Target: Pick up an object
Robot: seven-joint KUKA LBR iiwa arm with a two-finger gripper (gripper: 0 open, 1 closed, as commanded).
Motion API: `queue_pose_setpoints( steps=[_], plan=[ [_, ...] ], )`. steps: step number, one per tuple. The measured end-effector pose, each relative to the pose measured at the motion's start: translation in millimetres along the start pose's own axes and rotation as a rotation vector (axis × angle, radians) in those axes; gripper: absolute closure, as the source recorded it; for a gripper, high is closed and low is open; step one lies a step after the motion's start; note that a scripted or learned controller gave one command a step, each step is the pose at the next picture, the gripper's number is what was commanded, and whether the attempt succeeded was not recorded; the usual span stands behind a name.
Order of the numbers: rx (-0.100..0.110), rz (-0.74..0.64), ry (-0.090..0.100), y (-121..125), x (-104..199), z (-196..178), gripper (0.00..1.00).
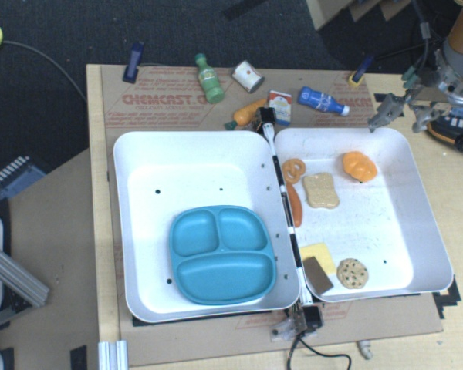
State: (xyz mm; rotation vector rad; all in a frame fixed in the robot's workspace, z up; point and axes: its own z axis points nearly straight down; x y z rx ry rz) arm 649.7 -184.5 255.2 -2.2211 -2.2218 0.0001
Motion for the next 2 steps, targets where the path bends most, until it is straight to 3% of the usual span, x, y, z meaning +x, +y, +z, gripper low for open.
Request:
queue_pose_setpoints(
  steps=[1,2],
  plan=[
    [0.004,0.001,0.001,-34.7,-0.4,99.7,0.0],
    [0.002,-0.001,0.0,13.9,9.1,172.3,0.0]
  ],
)
